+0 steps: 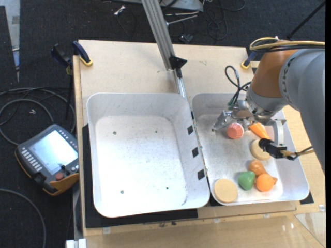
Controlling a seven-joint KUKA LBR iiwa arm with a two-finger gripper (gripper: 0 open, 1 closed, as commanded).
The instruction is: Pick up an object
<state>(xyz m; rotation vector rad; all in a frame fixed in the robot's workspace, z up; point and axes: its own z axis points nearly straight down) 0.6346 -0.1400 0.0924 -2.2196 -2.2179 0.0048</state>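
Pink object point(235, 131) sits in right bin point(295, 190), upper middle, gripper point(231, 119) just above it. We cannot tell finger spread. We centre over it, descend straight, avoid orange piece point(258, 130) beside.

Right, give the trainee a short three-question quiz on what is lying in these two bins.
1. True or false: the round tan disc lies in the left shallow white bin.
2. Which item touches the green rounded toy on the side toward the view's right?
A. the pink cylinder-shaped toy
B. the orange round toy
C. the handheld pendant with a screen
3. Fill in: the gripper is over the ____ bin.

Key
1. False: it lies at the near edge of the right shallow white bin.
2. B
3. right
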